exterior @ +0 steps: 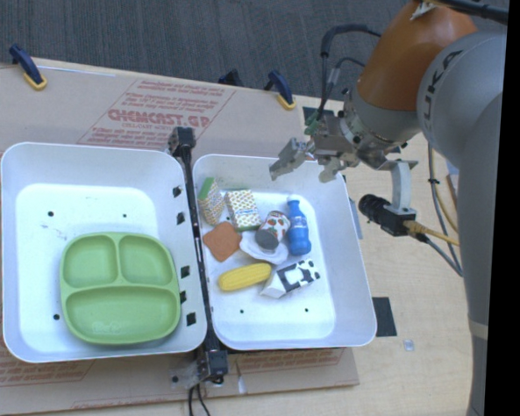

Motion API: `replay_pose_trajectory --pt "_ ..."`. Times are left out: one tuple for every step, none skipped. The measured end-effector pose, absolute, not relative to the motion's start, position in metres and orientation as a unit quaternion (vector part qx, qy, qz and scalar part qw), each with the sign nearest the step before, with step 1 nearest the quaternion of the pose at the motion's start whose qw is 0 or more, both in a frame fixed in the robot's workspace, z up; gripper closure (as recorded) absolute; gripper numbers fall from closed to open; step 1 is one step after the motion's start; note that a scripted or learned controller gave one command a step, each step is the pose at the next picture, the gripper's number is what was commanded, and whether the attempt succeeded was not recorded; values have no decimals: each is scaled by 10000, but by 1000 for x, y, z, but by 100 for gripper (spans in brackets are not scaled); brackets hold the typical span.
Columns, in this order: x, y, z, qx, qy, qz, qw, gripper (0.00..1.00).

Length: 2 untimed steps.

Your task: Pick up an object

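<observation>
Near edge of right bin: bare white floor along the front and right wall, open room there. Objects bunched mid-bin toward the divider: yellow corn just beside a black-and-white carton; orange piece behind the corn; blue bottle lying along the right of the cluster, touching a small dark round item; patterned packets at the back left. No print readable on any of them. Left bin: green divided tray, front half, near the front wall. Gripper hangs over the right bin's far rim, fingers apart, nothing between them. Far side: cardboard sheet on the worktop, red print "CHEMCAST GP".
</observation>
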<state>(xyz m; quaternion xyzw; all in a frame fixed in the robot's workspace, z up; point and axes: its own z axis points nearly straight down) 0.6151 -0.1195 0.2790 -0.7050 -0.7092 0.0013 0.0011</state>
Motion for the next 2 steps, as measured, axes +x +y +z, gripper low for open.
replay_pose_trajectory --pt "584 -111 389 -7047 -7095 -1 -13 0" --pt "636 -161 345 -7056 -7086 16 4 0"
